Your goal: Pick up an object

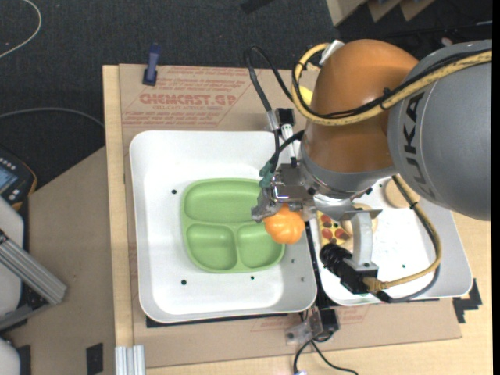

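Brown bench point(195, 92) with two white bins, green divided tray point(223, 225) in left bin point(156, 209), gripper point(275, 208) at frame centre, finger spread impossible to tell, orange ball point(283, 227) just below it at tray's right edge.

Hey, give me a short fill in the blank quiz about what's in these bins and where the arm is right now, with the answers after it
1. The divided tray in the left bin is ____ in colour.
2. That tray has ____ compartments.
3. The round fruit-like object at the tray's right edge, just below the gripper, is ____.
4. The band above the arm's wrist is ____.

Answers: green; three; orange; orange
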Tool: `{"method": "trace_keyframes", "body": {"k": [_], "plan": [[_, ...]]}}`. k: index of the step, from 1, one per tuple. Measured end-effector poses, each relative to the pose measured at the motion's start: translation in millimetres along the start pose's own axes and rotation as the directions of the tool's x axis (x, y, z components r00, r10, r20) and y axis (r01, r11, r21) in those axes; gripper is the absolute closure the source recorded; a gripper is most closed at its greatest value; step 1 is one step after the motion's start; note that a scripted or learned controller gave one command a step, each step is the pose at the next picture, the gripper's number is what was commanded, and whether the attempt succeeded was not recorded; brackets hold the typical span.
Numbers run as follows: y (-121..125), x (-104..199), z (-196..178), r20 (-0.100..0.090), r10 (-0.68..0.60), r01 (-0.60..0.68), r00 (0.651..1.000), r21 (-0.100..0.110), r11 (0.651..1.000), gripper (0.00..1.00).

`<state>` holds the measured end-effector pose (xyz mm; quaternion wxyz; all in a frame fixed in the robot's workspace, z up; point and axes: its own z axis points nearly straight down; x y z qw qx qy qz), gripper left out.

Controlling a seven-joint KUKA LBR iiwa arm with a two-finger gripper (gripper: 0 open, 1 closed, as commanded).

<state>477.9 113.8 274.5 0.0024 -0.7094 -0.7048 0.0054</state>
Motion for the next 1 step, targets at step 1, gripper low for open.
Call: {"method": "trace_keyframes", "body": {"k": [1], "plan": [[31.2, -75.5, 34.9, -0.001, 0.003, -0.003, 1.000, -0.005, 1.000, 1.00]]}}
